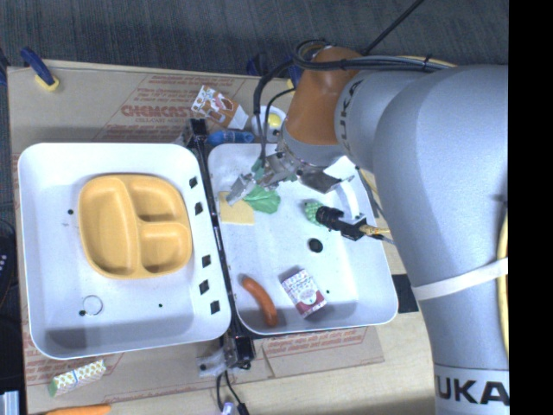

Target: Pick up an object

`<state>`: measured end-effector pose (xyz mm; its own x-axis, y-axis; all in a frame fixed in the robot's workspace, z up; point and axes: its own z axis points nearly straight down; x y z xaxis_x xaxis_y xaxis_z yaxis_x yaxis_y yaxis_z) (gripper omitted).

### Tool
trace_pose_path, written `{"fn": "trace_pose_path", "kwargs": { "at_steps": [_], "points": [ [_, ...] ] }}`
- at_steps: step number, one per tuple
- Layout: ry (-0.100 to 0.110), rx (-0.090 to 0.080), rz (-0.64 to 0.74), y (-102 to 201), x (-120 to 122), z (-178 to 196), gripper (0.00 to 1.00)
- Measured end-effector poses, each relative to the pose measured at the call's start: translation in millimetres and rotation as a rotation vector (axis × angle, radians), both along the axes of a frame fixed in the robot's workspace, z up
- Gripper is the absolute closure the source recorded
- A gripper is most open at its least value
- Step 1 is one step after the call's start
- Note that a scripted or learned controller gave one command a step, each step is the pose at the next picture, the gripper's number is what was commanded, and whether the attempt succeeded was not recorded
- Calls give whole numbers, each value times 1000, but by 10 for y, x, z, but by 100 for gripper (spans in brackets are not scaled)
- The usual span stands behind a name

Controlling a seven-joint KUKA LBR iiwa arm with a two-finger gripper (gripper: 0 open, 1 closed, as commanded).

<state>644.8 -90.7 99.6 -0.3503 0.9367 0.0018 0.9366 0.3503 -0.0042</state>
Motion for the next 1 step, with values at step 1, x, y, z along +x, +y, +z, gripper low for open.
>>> {"fn": "trace_pose_path", "kwargs": {
  "at_steps": [1],
  "points": [
    [-3, -2, -208, -95, 53, -76, 0]
  ]
}}
